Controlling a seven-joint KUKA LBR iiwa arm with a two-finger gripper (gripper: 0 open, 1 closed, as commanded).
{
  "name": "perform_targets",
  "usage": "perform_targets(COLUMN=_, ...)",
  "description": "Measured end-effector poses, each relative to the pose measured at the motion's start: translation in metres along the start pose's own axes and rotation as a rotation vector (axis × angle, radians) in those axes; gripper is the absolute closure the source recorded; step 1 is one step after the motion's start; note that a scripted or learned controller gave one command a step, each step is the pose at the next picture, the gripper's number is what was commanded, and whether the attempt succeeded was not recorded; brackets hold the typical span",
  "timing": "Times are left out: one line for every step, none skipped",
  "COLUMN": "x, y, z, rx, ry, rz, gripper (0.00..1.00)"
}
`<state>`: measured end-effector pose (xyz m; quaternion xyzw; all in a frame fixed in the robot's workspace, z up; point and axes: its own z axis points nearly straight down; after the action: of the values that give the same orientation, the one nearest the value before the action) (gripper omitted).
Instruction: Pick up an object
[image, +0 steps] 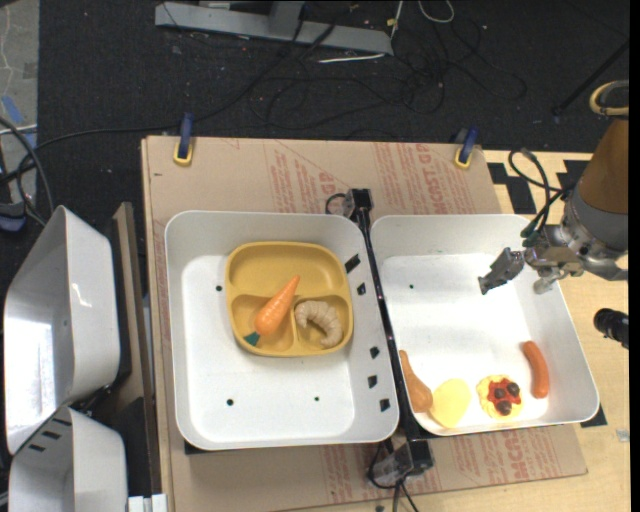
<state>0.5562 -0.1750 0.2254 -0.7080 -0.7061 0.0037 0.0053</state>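
The arm comes in from the right, and its gripper (522, 277) hangs over the upper right part of the right bin (455, 300). Its fingers are spread open with nothing between them. Along this bin's near edge lie an orange sausage (538, 368), a small yellow tart with red and dark berries (500, 395), a pale yellow round piece (451, 401) and a tan drumstick (414, 382). All of them sit below the gripper and apart from it.
The left bin (200, 330) holds a yellow divided plate (250, 270) with an orange carrot (277, 304) and a beige shrimp-like piece (322, 320). A dark rail (370, 300) runs between the bins. Yellow clamps (183, 150) (465, 152) grip the board's far edge.
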Motion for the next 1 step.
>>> perform_targets(x=0.0005, y=0.0027, z=-0.0071, rx=-0.012, ry=-0.002, rz=-0.003, gripper=0.0)
